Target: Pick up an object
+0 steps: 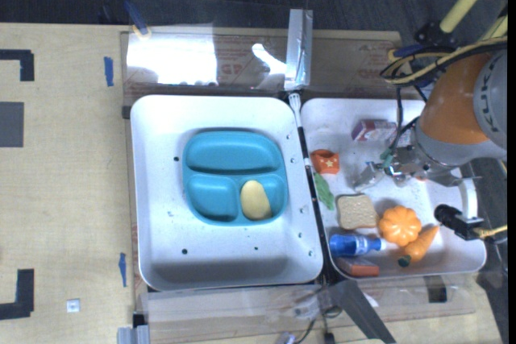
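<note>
The pincer (385, 167) hangs low in the right bin (472, 258); I cannot tell its state.
Good picks sit near: toast (356, 211) and little pumpkin (400, 225). Drop straight down on one.

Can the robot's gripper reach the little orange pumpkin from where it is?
Probably yes. The gripper hangs over the same right bin, and the pumpkin lies just below it with nothing on top. The bread and carrot beside it crowd the sides.
</note>
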